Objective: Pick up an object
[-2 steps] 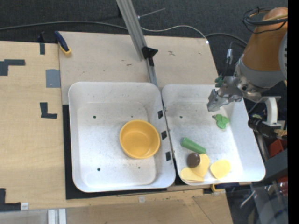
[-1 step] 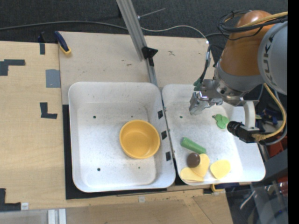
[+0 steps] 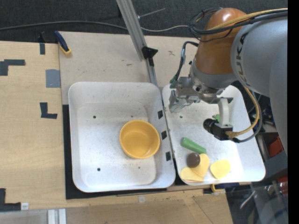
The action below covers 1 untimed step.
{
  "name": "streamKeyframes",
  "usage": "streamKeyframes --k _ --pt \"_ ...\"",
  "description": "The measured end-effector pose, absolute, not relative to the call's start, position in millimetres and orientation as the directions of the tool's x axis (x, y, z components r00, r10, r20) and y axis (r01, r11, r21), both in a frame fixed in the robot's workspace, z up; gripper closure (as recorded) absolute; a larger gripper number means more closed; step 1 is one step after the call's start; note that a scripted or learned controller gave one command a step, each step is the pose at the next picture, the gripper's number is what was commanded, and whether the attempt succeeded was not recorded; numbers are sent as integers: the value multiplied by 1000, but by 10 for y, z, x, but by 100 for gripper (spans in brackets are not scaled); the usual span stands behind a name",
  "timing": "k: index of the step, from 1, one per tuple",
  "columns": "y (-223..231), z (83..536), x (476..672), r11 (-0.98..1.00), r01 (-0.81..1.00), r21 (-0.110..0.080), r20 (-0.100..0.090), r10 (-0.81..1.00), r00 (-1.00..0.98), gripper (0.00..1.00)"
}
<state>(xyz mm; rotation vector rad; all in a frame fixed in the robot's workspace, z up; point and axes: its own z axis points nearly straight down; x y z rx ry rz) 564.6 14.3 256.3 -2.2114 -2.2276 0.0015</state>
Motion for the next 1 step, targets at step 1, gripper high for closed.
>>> streamKeyframes --k 1 --pt "756 2417 5593 8 1000 -5 1 1000 -8 100"
